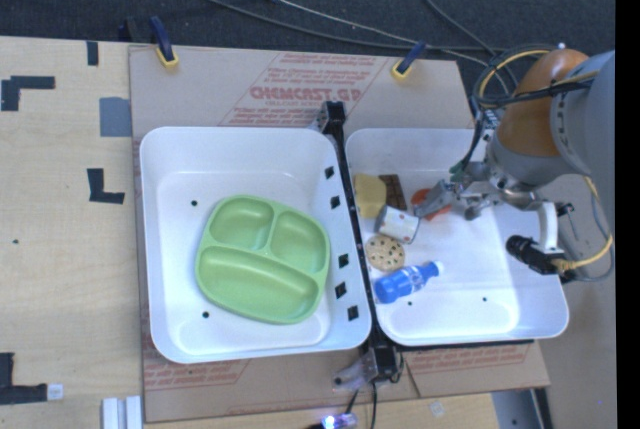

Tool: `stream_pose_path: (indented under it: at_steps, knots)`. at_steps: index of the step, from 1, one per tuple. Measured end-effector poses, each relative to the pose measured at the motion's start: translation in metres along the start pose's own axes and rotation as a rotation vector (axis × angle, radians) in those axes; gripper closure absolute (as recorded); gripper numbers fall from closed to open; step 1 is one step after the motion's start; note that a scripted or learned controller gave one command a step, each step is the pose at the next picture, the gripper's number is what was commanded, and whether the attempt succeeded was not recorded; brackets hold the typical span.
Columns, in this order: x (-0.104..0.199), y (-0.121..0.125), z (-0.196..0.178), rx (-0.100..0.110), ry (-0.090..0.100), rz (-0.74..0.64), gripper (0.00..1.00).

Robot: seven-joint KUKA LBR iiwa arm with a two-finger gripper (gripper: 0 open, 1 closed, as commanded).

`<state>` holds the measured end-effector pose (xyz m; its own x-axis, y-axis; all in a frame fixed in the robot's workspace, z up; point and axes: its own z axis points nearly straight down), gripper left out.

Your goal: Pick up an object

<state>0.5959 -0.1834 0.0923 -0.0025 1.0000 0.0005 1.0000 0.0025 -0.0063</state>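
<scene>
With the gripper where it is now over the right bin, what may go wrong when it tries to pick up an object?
1. The yellow block, small white cylinder, cookie and blue bottle lie crowded near the divider, so closing on one might knock another.
2. The gripper sits right of this cluster and may close on nothing.
3. The bottle lies on its side and may roll away.

Bright, even light is washing out the white bins (pixel 170 167), casting soft shadows; the picture is looking slightly blurry.

Glossy green plastic plate (pixel 263 260) in a smooth white plastic bin (pixel 160 247); matt cardboard (pixel 290 87) beneath.
</scene>
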Motion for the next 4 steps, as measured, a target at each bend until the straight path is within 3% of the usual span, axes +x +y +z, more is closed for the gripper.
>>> stream_pose_path:
  at_steps: [1,2,4]
  knots:
    - [0.000,0.001,0.006,-0.007,-0.003,0.000,0.00]
    - [0.000,0.002,-0.005,-0.011,-0.006,-0.001,1.00]
    - [-0.001,0.007,-0.095,-0.010,-0.002,0.001,1.00]
